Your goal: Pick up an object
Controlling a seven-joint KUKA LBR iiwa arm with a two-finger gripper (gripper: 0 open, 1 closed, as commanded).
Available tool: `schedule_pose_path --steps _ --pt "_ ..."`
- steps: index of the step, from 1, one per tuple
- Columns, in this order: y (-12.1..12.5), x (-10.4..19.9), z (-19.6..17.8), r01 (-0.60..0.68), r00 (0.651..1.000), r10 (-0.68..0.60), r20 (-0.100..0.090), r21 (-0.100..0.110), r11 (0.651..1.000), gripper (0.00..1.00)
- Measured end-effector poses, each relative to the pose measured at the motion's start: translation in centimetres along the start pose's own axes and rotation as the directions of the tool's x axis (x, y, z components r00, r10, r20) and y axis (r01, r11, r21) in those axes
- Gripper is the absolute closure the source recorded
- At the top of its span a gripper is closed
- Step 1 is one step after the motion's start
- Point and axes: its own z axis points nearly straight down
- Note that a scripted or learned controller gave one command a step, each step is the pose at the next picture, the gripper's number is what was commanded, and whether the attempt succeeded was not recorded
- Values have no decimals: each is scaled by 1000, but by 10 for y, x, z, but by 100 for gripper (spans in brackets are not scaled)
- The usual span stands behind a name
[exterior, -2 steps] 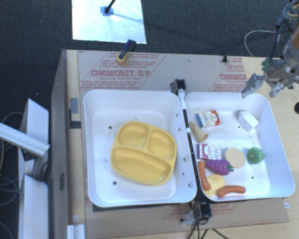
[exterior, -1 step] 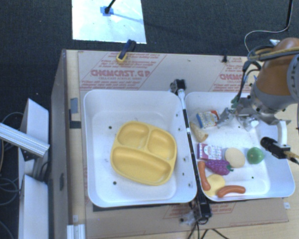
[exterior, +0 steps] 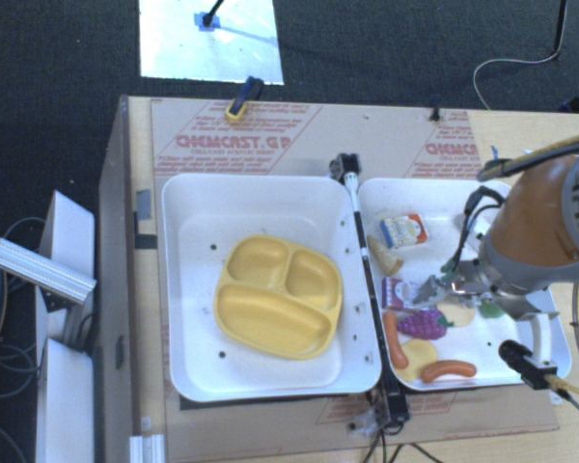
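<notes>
Over the right-hand shallow white bin [exterior: 540,374], the metal two-finger gripper [exterior: 427,290] hangs above the purple toy grape cluster [exterior: 423,324] at that bin's centre; whether its claw is spread or pressed together cannot be told. At 6 o'clock lies an orange toy sausage [exterior: 448,370]. A yellow compartment plate [exterior: 278,294] sits in the left-hand white bin [exterior: 188,258].

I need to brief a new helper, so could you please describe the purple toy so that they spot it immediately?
Look in the right-hand white bin, toward its front half. The purple grape bunch lies there, just left of the pincer; it is the one purple piece among orange and yellow ones.
</notes>
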Motion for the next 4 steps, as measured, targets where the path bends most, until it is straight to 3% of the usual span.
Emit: schedule_pose_path --steps 1,2,3,4 --pt "-15 16 23 -2 1000 2 11 -23 1000 0" --pt "85 -17 23 3 1000 -2 7 -14 1000 0" --pt "88 -18 8 4 1000 -4 11 -27 1000 100" --pt "121 43 -72 4 1000 -4 0 -5 1000 100"
